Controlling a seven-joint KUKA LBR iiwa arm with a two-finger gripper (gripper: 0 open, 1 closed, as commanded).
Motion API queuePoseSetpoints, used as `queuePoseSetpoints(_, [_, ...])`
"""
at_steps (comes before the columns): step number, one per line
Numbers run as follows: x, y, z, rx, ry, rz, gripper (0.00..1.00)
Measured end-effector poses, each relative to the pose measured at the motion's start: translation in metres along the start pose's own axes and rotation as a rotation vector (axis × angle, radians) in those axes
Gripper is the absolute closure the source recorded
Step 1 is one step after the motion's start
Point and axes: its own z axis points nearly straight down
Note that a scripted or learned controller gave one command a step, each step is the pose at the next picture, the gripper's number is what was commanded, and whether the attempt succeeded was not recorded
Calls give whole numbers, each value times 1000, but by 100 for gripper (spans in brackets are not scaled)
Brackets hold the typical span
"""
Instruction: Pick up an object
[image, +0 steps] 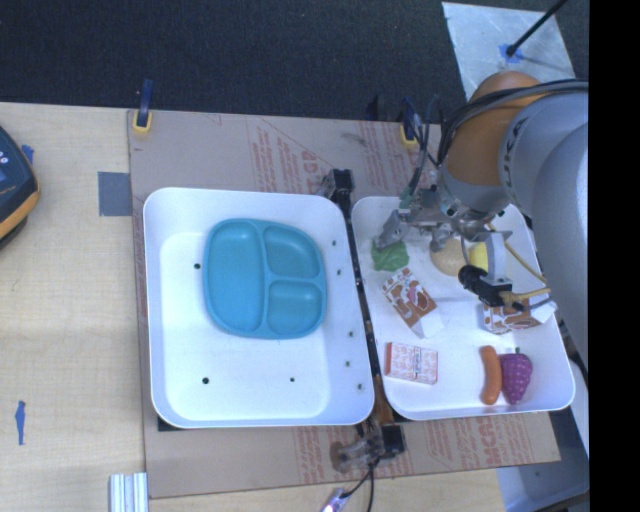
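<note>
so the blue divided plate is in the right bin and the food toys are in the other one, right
Not quite: the blue divided plate lies in the left bin, as the camera view shows. The food toys, such as the sausage and purple grapes, are in the other bin.

One fixed camera looks down at a slant from above the bench (80, 300). It takes in both white bins (160, 300), with the arm (540, 150) entering from the right.
</note>
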Motion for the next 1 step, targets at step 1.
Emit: queuePoseSetpoints(1, [0,0,11,0,-1,0,0])
